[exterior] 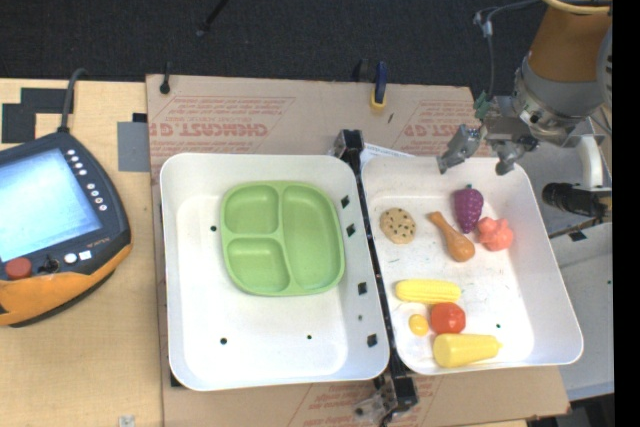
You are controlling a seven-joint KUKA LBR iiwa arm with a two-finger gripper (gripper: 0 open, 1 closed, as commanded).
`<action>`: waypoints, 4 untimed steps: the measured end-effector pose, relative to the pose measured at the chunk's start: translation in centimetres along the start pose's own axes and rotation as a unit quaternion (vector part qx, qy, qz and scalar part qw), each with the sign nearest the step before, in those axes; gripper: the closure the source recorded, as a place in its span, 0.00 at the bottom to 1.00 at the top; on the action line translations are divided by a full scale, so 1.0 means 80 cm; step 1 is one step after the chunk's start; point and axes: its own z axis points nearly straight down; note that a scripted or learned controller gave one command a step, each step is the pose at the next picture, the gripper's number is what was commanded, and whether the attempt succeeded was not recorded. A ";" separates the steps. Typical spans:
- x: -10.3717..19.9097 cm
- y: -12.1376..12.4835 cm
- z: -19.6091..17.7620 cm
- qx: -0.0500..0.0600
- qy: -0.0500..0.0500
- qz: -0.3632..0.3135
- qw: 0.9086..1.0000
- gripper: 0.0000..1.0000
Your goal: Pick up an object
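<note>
My gripper [482, 156] hangs open over the far edge of the right bin [560, 315], with nothing between its fingers. Below it in that bin lie a purple grape bunch [467, 208], a pink toy [495, 233], an orange drumstick [452, 236] and a cookie [398, 225]. Nearer the front are a corn cob [428, 291], a red tomato [448, 317], a small yellow piece [418, 324] and a yellow pepper [464, 349]. The grapes sit closest to the gripper, a short way toward the front.
The left bin [190, 315] bears a green divided plate [281, 238]. A teach pendant [55, 220] lies at the far left on the bench. A black divider [362, 255] separates the bins. Cables and a blue clamp [379, 87] are at the back.
</note>
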 end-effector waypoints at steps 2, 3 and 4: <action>-0.001 -0.009 0.065 -0.003 0.000 -0.001 1.000 0.00; 0.008 -0.002 0.140 -0.003 0.000 -0.002 1.000 0.00; 0.011 -0.002 0.207 -0.004 -0.001 -0.001 1.000 0.00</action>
